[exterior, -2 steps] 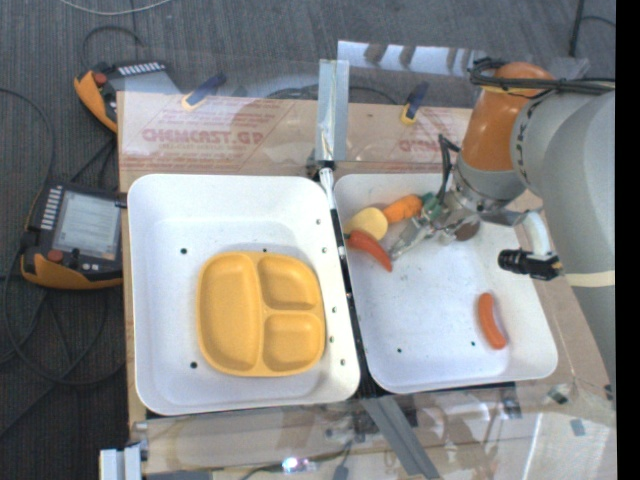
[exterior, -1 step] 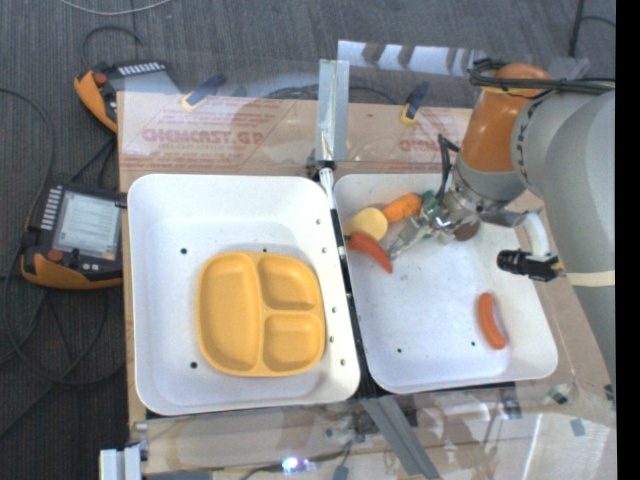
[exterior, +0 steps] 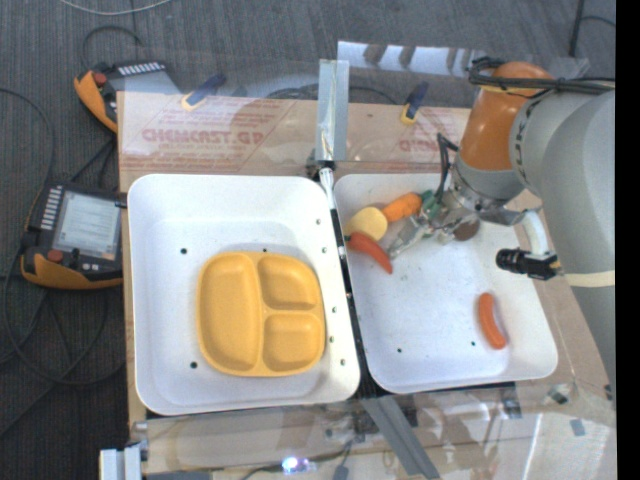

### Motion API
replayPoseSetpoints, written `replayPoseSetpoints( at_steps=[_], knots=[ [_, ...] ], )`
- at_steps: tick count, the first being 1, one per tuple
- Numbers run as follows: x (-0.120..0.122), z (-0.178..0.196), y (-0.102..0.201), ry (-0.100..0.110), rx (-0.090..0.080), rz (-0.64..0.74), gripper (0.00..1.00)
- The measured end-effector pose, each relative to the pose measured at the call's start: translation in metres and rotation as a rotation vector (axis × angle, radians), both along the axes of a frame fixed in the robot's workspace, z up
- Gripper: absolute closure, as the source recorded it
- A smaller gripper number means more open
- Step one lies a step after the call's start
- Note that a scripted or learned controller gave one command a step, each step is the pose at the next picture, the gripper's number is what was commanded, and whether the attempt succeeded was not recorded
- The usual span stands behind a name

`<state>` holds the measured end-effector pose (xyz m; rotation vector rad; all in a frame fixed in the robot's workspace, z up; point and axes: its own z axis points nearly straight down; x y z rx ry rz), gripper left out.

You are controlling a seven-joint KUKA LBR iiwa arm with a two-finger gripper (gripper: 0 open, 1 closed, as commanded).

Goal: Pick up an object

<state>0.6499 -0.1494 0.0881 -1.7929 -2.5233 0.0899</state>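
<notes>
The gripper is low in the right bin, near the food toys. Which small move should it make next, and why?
Probably a short shift toward the carrot before closing. The gripper sits low in the right bin, between the carrot, the yellow piece and the red pepper, and none of them is visibly between its fingers.

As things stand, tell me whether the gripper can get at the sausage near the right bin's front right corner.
Probably yes. The sausage lies alone on bare floor of the right bin, nothing over or against it. The gripper is busy at the back by the carrot and red pepper, so it must swing forward.
</notes>
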Motion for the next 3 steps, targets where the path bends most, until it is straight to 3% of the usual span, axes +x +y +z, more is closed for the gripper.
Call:
replayPoseSetpoints(
  at_steps=[1,2,3],
  knots=[
    [0.0015,-0.0002,0.0004,-0.004,0.004,-0.087,0.0],
    [0.001,-0.0001,0.0028,-0.004,-0.003,-0.054,0.0],
    [0.0018,-0.0002,0.0019,-0.004,0.002,-0.079,0.0]
  ],
)
